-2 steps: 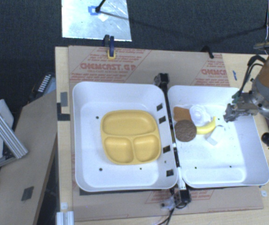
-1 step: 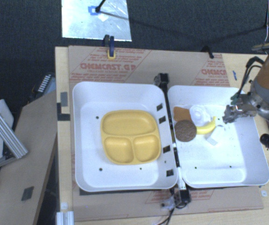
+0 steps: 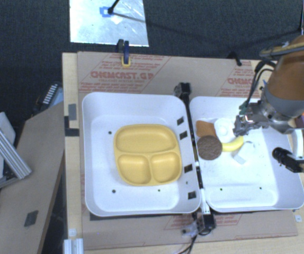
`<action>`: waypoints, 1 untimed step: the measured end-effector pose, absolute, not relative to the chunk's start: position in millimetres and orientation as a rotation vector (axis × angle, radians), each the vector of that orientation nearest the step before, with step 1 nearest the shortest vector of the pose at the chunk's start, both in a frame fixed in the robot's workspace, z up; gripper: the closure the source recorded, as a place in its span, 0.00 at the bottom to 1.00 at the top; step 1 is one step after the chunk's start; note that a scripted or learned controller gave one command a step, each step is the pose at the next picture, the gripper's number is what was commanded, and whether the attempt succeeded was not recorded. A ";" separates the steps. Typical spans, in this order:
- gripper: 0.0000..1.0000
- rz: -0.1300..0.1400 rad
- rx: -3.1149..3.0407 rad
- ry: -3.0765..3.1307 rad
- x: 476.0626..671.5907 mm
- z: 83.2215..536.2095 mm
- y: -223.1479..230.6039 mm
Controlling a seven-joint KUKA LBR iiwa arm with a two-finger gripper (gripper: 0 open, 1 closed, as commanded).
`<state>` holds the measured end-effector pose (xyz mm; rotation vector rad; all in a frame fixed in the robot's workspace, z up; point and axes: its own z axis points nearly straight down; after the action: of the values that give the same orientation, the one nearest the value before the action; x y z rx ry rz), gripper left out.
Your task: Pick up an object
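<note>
The left bin [image 3: 96,142] and the right bin [image 3: 258,189] are plain white. A pale yellow divided tray [image 3: 144,153] lies in the left one. In the right one are a yellow banana [image 3: 232,145], a dark brown speckled disc [image 3: 209,147], an orange-brown piece [image 3: 205,127] and a small white block [image 3: 239,157]. The surface [image 3: 141,73] is tan board with red lettering. The arm [image 3: 295,81] is grey and orange, its end effector [image 3: 243,125] dark with metallic grey. The floor [image 3: 25,25] is dark blue-grey carpet, with a silvery sheet [image 3: 107,17] on it

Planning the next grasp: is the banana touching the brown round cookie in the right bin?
Touching. The camera view shows the banana with its left end butting against the brown cookie's right edge, no white bin floor showing between them.
</note>
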<state>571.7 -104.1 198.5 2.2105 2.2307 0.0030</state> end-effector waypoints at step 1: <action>1.00 0.004 2.211 2.231 582.5 196.9 -57.2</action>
<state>582.5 -57.2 196.9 2.2107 2.2313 0.0036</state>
